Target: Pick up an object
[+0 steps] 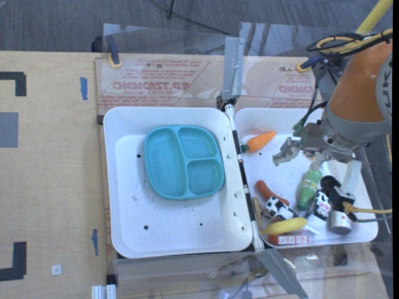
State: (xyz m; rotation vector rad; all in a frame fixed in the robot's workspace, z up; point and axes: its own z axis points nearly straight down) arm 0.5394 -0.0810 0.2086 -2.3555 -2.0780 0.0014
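At centre right of the frame, your end effector (288, 152), whose grip I cannot tell, hovers over the right bin (371, 229), so you're approaching; next, descend onto the bottle (307, 189) just below it.

A robotics lab: taped bench (50, 167), white bins (118, 167), loose cables (336, 42)

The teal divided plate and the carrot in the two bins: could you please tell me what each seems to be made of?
The teal divided plate looks like moulded plastic with a matte, even finish: uniform colour, rounded edges and three pressed compartments. The carrot appears to be a toy, probably plastic or rubber, given its smooth orange body and flat green tip, though the view is too coarse to be sure.
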